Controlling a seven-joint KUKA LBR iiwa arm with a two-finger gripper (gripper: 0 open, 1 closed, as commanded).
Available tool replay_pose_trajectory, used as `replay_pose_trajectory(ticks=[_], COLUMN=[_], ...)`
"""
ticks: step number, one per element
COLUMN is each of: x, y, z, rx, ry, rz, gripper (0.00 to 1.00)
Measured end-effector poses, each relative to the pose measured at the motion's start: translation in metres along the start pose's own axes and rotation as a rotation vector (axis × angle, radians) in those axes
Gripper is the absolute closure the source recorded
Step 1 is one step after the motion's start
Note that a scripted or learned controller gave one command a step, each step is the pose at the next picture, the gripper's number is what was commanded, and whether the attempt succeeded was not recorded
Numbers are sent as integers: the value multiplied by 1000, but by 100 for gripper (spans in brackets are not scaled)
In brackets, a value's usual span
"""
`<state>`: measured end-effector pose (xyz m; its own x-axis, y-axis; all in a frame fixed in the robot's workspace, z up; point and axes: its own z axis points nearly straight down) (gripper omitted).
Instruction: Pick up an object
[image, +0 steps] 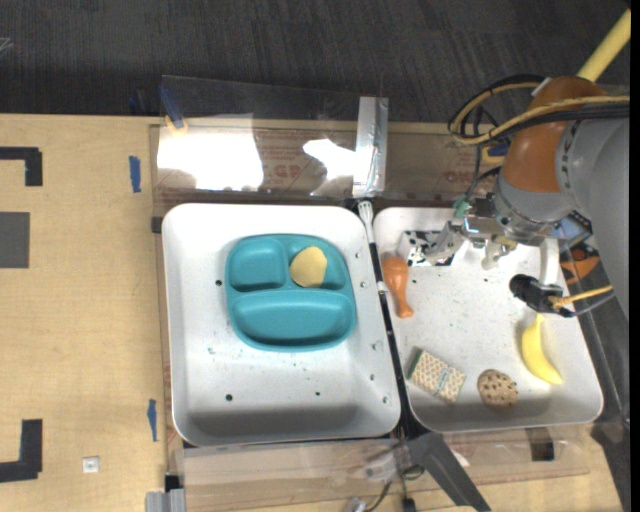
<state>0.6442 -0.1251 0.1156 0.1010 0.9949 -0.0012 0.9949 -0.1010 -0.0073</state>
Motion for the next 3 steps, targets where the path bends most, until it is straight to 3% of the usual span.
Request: replay_pose_trajectory(ticks=[1,2,3], x=[-13,-14,15], y=[14,14,14], z=[17,26,23], rx=[83,45,20], ry=[26,3,-16], rz=[197,-143,-398], gripper=[0,0,0])
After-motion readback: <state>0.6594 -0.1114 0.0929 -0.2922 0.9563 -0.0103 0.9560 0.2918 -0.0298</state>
